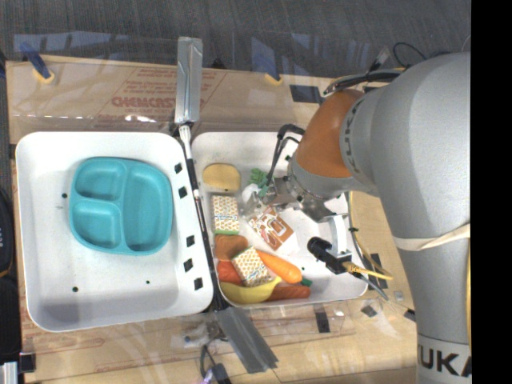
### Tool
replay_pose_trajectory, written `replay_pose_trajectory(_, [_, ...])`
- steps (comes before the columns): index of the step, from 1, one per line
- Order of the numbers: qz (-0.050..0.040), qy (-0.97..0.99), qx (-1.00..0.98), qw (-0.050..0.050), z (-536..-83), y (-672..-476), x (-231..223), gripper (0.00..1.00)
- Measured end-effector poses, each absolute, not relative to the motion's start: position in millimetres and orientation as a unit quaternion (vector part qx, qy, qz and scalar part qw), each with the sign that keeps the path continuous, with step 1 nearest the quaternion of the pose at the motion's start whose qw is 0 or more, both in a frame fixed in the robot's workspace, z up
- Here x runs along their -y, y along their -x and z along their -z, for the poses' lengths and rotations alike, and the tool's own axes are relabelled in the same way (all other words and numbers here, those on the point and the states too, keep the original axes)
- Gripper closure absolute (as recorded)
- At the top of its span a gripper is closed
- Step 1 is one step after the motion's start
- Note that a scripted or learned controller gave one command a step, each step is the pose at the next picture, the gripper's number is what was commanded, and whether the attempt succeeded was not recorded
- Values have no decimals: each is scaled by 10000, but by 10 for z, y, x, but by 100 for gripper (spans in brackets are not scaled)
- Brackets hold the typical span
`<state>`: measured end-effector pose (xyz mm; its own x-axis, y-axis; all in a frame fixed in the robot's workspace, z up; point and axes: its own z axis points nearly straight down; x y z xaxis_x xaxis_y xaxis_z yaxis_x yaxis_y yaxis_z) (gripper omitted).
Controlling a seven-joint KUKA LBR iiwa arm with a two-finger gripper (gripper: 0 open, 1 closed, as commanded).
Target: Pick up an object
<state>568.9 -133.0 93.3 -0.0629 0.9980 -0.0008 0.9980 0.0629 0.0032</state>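
Observation:
My gripper is down in the right bin, under the grey and orange wrist. It hangs just above a small white and orange carton and next to a green toy piece. Around it lie a yellow bun, a waffle square, an orange carrot, a second waffle square, a red piece and a yellow banana. Nothing shows as held.
The left bin holds a teal divided plate. A metal divider runs between the two bins. The arm covers the right bin's right side. A brown sausage lies at that bin's front edge.

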Motion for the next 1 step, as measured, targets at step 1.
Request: replay_pose_trajectory(1, [-10, -6610, -7504, -2, -938, -5590, 1503, 100])
